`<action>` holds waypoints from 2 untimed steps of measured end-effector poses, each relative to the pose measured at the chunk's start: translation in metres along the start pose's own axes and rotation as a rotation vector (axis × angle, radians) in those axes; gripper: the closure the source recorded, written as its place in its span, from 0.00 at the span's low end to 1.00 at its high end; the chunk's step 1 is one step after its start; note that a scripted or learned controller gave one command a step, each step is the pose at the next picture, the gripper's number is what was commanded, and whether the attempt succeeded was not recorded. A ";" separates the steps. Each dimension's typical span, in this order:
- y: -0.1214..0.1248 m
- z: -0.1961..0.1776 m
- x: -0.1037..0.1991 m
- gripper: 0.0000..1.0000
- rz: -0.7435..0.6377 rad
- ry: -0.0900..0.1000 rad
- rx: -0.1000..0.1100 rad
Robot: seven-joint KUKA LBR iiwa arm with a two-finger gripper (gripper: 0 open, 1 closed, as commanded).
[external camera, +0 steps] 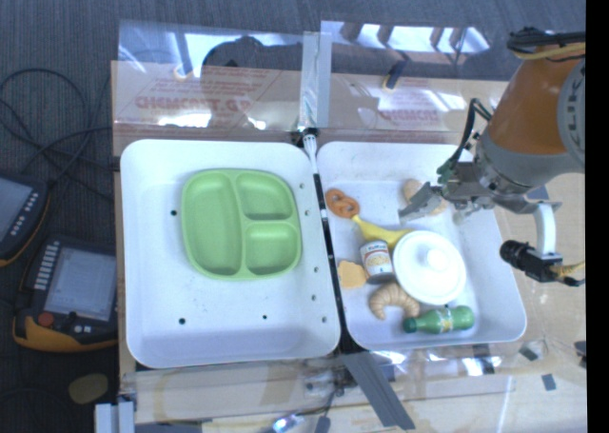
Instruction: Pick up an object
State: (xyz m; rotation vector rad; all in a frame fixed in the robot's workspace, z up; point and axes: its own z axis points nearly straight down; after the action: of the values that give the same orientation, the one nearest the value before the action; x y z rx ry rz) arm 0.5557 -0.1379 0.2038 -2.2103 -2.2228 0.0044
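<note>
You've got the arm (533,122) over the right bin (509,274), gripper (426,201) low at its upper part, beside a beige lump (412,190). Right bin items: pretzel (342,202), banana (378,229), small jar (377,258), white lidded bowl (430,266), croissant (394,301), green bottle (439,320) lying flat. Left bin (152,322) holds a green divided plate (242,223).

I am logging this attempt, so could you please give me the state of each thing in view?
pincer: open, holding nothing
green bottle: lying on its side
small jar: upright, lid on
green divided plate: flat, right way up
white round lid: flat
</note>
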 end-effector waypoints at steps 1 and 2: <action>0.025 0.115 0.028 0.00 -0.010 -0.006 -0.015; 0.026 0.107 0.029 1.00 -0.011 -0.001 -0.015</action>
State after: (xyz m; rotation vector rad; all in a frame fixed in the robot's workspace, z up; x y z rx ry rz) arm 0.5809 -0.1086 0.0966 -2.2055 -2.2433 -0.0107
